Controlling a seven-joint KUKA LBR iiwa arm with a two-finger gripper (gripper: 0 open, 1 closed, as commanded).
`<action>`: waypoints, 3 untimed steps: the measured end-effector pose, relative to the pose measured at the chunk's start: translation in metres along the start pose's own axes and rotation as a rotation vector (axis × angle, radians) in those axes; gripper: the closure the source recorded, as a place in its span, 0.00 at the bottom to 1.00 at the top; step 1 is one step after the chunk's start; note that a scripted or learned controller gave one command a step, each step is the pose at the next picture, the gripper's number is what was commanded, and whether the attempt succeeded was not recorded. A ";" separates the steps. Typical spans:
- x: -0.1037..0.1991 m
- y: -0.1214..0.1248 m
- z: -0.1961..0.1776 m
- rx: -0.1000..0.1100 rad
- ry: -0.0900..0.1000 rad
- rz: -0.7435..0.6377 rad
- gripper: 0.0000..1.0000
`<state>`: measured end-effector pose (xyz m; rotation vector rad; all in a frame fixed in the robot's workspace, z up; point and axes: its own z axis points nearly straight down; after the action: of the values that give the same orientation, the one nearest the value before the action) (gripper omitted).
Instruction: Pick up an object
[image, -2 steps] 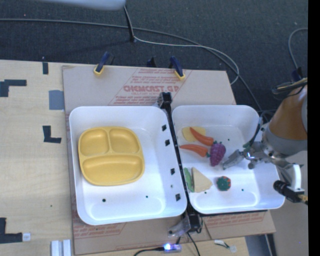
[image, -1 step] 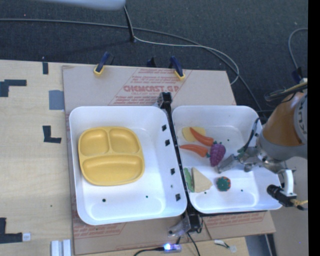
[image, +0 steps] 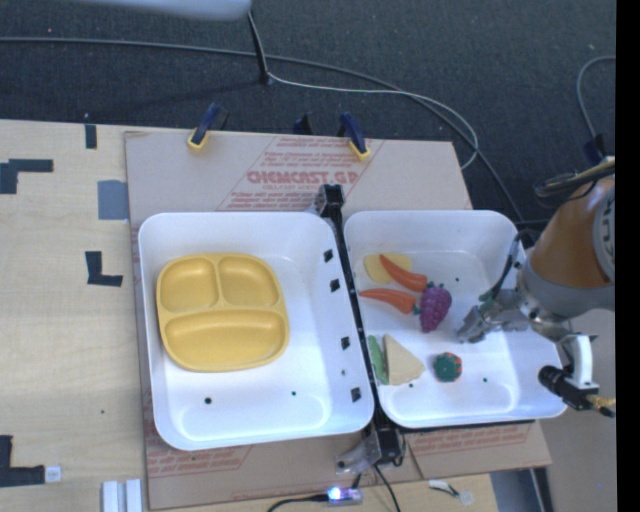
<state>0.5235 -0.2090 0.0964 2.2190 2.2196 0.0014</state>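
Note:
The right bin (image: 470, 232) holds several toy foods. Two orange carrots (image: 402, 271) (image: 388, 297) lie near its middle beside a yellow piece (image: 375, 266). A purple grape bunch (image: 434, 305) sits just right of them. A tan sandwich wedge (image: 403, 361), a green pod (image: 377, 358) and a red strawberry (image: 447, 367) lie toward the front. My gripper (image: 476, 328) hangs low over the right part of this bin, between the grapes and the strawberry, with nothing seen between its fingers.
The left bin (image: 240, 410) carries a yellow divided plate (image: 222, 310). A black divider clip strip (image: 345, 300) runs between the bins. Cables (image: 400, 95) cross the dark floor behind the cardboard base. The arm's orange band (image: 570, 245) stands over the right bin's right wall.

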 end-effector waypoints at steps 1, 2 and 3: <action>0.000 -0.005 -0.043 0.000 0.001 0.000 1.00; -0.002 -0.003 -0.105 -0.002 0.000 0.000 1.00; -0.002 -0.003 -0.109 0.003 0.002 0.000 1.00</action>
<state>0.5206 -0.2109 0.2054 2.2210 2.2221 0.0000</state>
